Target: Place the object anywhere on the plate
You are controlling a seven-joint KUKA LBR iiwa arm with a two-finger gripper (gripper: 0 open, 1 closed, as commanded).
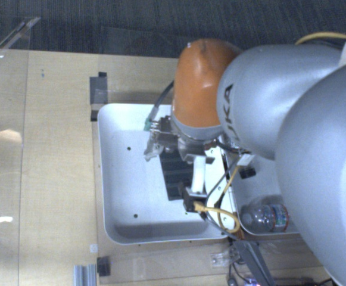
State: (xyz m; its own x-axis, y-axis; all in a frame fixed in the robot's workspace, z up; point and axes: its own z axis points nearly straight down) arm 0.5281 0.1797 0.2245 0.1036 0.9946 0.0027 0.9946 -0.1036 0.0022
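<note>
The gripper hung over the left bin; its state could not be determined. The bottle, the probable object, lay in the right bin, at the edge of the arm.

Risk: the round, smooth bottle could roll or slip from a grasp. The arm hid much of that bin, so a placement could go unchecked.

The bins sat on a pale wood bench above dark carpet.
</note>
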